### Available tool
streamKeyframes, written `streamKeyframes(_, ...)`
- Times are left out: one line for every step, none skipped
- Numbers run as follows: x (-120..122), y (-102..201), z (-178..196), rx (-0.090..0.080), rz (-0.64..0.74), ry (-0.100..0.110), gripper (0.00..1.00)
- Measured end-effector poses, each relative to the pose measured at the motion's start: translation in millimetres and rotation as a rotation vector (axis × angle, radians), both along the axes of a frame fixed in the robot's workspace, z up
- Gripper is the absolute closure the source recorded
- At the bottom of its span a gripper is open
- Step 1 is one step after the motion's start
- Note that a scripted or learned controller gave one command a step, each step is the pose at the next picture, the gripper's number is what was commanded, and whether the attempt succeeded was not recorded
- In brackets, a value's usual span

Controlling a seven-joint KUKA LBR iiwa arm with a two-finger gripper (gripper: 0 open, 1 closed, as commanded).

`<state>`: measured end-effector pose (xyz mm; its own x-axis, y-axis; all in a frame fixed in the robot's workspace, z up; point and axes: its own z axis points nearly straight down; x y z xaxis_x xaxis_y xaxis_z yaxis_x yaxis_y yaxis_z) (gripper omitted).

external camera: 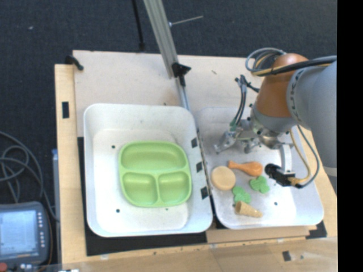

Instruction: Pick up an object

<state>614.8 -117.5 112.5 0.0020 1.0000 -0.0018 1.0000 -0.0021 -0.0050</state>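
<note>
Gripper (243,141) hovers over right bin (306,205), above orange drumstick (247,167) & tan disc (223,178); claw state can't tell.

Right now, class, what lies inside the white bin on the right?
In the right bin: an orange drumstick toy, a tan disc, two green pieces and a cone. The arm covers the bin's far part.

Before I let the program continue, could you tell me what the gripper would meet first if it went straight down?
Probably the bare floor of the right bin: the gripper hangs above and left of the orange drumstick, though depth is unclear.
</note>
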Motion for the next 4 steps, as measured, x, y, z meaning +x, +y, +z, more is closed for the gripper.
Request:
streamKeyframes(3,-1,16,0.002,-0.007,-0.009,1.00)
streamKeyframes(0,1,79,0.000,-0.001,-0.013,1.00)
streamKeyframes(0,-6,143,0.000,0.001,-0.014,1.00)
streamKeyframes(1,-8,182,0.000,0.005,-0.011,1.00)
